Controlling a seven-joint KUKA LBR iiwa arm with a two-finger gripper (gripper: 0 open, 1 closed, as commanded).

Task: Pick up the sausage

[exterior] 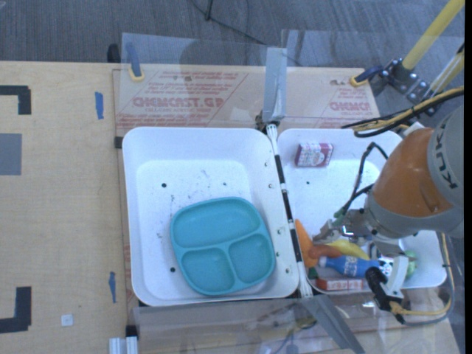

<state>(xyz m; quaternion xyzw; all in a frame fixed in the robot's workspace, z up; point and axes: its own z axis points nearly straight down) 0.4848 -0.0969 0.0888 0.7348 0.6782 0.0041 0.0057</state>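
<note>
The claw [346, 231] hangs low in the right bin [346, 175], over a heap of toys at its near edge; whether it is open or shut I cannot tell. The sausage cannot be made out among them

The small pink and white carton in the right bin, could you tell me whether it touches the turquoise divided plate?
Apart. The camera view shows the carton in the right bin, the plate in the left bin, walls between them.
</note>
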